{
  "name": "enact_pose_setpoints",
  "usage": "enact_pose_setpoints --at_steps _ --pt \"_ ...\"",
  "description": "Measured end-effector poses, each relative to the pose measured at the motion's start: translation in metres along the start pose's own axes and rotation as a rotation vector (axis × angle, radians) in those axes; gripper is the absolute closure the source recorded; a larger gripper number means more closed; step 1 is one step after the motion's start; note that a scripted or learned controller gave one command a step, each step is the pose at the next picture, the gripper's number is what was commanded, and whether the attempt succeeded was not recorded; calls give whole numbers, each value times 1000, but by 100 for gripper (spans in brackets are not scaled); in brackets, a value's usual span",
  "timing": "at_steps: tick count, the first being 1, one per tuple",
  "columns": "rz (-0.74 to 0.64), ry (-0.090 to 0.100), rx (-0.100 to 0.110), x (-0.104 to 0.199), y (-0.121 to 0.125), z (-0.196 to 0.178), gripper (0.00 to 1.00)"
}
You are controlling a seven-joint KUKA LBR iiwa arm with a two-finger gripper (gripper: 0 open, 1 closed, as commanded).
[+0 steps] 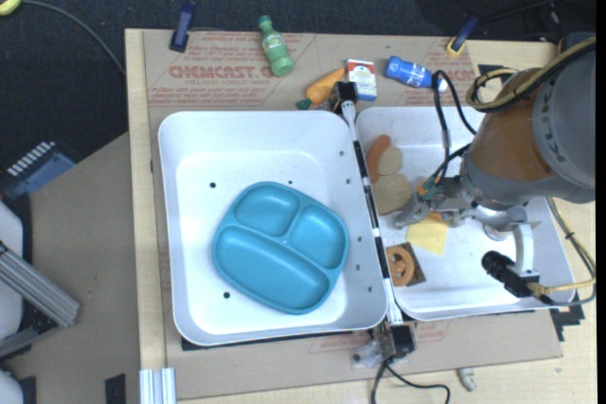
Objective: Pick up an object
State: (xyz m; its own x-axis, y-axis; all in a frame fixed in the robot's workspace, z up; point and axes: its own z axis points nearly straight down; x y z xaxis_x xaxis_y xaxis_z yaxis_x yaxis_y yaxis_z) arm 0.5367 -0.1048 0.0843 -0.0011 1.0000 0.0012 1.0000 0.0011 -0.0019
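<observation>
Under the arm's wrist, low in the right bin (530,293), the gripper (431,203) hangs over a yellow wedge (429,237) — its grip cannot be told — with a tan lump (393,194) just beyond.

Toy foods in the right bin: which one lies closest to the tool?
The yellow cheese wedge, just below the tool. The pretzel and sausage lie farther away.

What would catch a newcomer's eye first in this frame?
The big blue divided plate lying in the left bin. Next, the grey and orange arm reaching over the right bin, its gripper low among a yellow wedge, a pretzel and other toy foods.
</observation>
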Motion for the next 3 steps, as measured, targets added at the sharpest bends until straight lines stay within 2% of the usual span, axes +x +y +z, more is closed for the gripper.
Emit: enact_pose_setpoints --at_steps 1,2,3 --pt "2 -2 -2 -1 0 -10 100" --pt "1 -1 -2 -1 0 -10 0" --pt "0 -2 -3 10 50 -1 0"
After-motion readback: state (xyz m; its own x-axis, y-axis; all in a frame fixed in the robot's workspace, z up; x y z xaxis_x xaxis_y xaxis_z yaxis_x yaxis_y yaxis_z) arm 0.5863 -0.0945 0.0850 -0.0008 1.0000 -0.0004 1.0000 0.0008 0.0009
